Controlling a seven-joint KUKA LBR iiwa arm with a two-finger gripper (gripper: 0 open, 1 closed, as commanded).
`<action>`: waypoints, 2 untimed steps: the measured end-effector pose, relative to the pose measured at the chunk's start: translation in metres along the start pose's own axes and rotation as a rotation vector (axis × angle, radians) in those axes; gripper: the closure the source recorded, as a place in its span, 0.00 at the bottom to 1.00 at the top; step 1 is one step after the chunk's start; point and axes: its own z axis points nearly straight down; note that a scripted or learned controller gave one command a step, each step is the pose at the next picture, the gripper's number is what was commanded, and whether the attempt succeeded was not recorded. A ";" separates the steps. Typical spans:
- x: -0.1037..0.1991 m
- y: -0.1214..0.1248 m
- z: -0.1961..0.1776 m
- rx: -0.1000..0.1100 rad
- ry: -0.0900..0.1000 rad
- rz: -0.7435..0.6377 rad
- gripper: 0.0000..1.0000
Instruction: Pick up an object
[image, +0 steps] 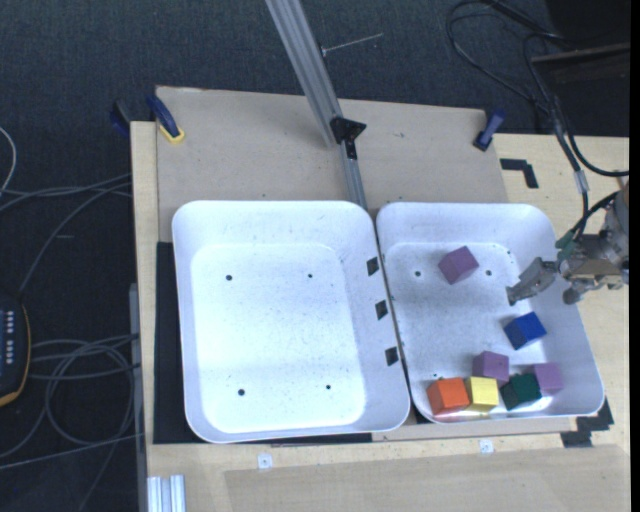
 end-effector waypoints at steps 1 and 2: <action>0.000 0.000 0.000 -0.001 0.000 0.000 0.00; 0.007 -0.004 0.046 0.004 0.001 0.000 0.00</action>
